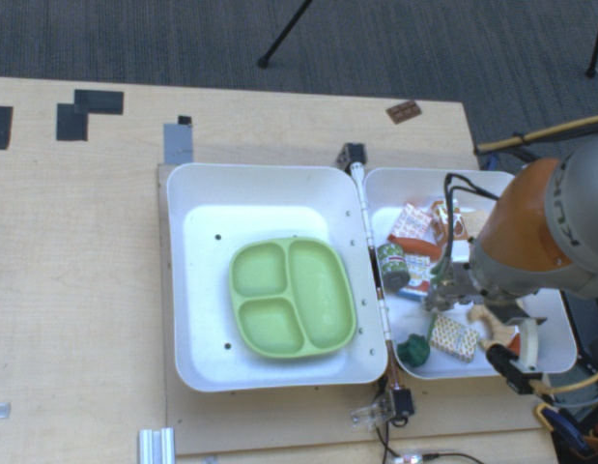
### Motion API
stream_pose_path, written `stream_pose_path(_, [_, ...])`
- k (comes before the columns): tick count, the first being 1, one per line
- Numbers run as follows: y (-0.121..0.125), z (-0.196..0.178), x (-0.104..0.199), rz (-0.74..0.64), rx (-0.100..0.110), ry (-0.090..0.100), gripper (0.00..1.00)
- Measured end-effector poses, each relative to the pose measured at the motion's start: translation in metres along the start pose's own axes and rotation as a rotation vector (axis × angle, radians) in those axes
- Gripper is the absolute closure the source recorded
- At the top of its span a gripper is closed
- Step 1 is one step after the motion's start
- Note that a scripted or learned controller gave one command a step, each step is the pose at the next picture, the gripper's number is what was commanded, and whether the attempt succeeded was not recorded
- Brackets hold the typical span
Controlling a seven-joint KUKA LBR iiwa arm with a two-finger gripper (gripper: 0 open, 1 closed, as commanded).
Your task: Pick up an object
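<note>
The right bin (pixel 381 222) holds a heap of small objects. Among them are a red-and-white patterned packet (pixel 412 223), a dark can (pixel 392 265), a green broccoli-like toy (pixel 412 350), a checked packet (pixel 453 337) and a tan piece (pixel 493 328). My gripper (pixel 441 296) hangs low over the middle of this bin, just above the checked packet and right of the can. The grey and orange wrist (pixel 526 232) covers the objects behind it.
The left bin (pixel 197 259) holds a light green divided plate (pixel 293 297). A ridge with a black clamp (pixel 353 155) separates the two bins. Cables and a connector (pixel 395 406) lie at the bench's front edge. Black tape marks (pixel 86 112) sit at the far left.
</note>
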State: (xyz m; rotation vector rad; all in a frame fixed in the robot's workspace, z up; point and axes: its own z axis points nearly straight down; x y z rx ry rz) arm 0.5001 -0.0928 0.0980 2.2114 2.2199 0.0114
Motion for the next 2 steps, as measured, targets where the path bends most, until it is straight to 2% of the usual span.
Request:
stream_pose_path(1, [0.000, 0.000, 0.000, 0.001, 0.000, 0.000, 0.00])
stream_pose_path(2, [0.001, -0.010, 0.001, -0.003, -0.002, 0.001, 1.00])
